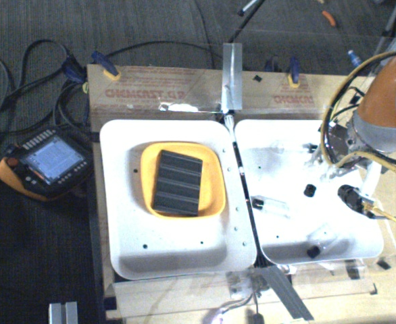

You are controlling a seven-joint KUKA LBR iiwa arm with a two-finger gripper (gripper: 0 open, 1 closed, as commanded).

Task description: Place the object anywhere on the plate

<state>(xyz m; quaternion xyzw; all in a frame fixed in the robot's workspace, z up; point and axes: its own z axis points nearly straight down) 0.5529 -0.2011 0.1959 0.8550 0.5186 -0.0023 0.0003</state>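
arm [382, 106]: extends in from right | gripper [328, 162]: apparently angled down-left

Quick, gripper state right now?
Gripper: cannot be told from this view; it hangs over the right bin.

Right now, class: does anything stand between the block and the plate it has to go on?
Nothing visible does. The block already lies flat on the plate in the left bin, with nothing between them. The arm is over the right bin.
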